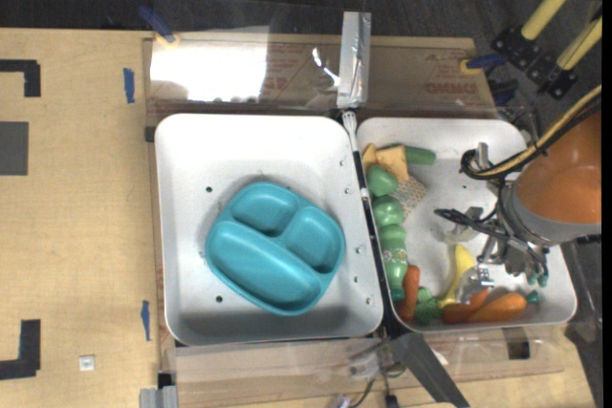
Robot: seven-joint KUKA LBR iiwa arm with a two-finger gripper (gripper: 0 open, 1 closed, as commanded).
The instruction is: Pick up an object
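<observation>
Claw (490, 270) sat low in right bin (555, 306) (5 o'clock corner) — over banana (463, 265), grip state unreadable.

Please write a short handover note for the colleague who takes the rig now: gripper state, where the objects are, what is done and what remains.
Gripper: low in the right bin, above the toy food at its front edge; whether it grips anything cannot be judged.
Objects: green pieces along the right bin's left wall, a yellow piece and an orange carrot near the gripper, another carrot at the front left.
Left bin: teal divided plate, untouched.
Done: arm has reached the pile.
Left: confirm a grasp and lift one object.
</observation>
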